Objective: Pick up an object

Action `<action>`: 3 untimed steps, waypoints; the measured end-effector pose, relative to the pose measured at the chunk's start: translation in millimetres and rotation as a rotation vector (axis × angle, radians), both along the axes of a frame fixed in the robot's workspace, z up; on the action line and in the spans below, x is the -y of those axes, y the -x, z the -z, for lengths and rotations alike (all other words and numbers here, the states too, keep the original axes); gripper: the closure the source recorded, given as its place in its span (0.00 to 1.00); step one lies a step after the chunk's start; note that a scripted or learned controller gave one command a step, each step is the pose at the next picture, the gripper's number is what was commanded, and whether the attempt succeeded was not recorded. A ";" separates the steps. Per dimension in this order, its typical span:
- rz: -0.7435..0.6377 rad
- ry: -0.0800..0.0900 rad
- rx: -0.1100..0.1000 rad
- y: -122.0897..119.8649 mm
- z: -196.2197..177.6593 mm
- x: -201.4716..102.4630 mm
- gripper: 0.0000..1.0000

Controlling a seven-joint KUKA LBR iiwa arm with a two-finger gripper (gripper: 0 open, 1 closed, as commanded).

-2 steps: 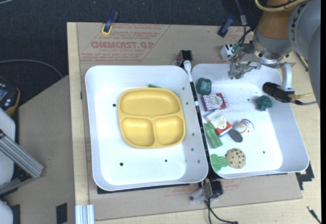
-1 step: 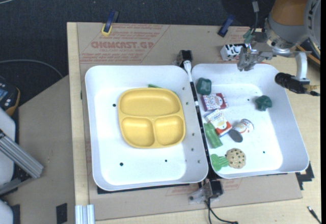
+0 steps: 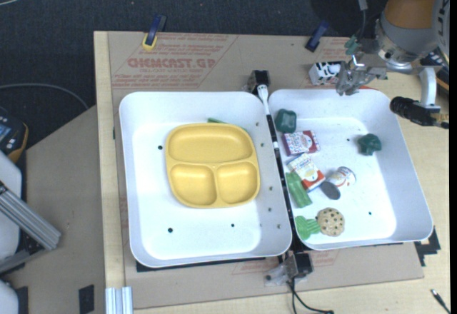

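A: Where's the gripper (image 3: 348, 84)?
B: Over the right bin's (image 3: 407, 184) far rim; fingers' state, cannot tell.
A: Objects?
B: Cookie (image 3: 330, 221), packets (image 3: 300, 142), green blobs (image 3: 369, 143) inside. Yellow tray (image 3: 212, 164) fills the left bin (image 3: 143, 184).

Two white bins sit side by side on one bench (image 3: 107, 163): a left bin (image 3: 143, 234) and a right bin (image 3: 407, 191).

The left bin carries one yellow tray (image 3: 212, 164) with three compartments, and one sliver of something green (image 3: 216, 120) shows past its far edge.

The right bin carries about nine small things:
- two dark green lumps, one (image 3: 286, 120) by the near wall and one (image 3: 369, 143) further right
- two red-and-white packets (image 3: 299, 141) (image 3: 307, 171)
- one green stick (image 3: 298, 189)
- one can (image 3: 341, 177)
- one dark oval (image 3: 330, 190)
- one cookie (image 3: 330, 221)
- one green cactus shape (image 3: 308, 228)

Two blue clamps (image 3: 153, 31) (image 3: 316, 37) grip the bench's far edge.

One arm, one claw (image 3: 350, 77).
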State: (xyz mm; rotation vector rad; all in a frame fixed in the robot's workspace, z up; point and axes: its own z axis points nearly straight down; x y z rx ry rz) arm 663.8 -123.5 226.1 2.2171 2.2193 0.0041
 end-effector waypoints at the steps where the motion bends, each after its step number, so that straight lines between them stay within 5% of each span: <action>1: -0.003 -0.002 -0.008 18.1 -8.7 -52.4 1.00; 3: 0.000 -0.002 -0.007 23.4 -1.9 -52.6 1.00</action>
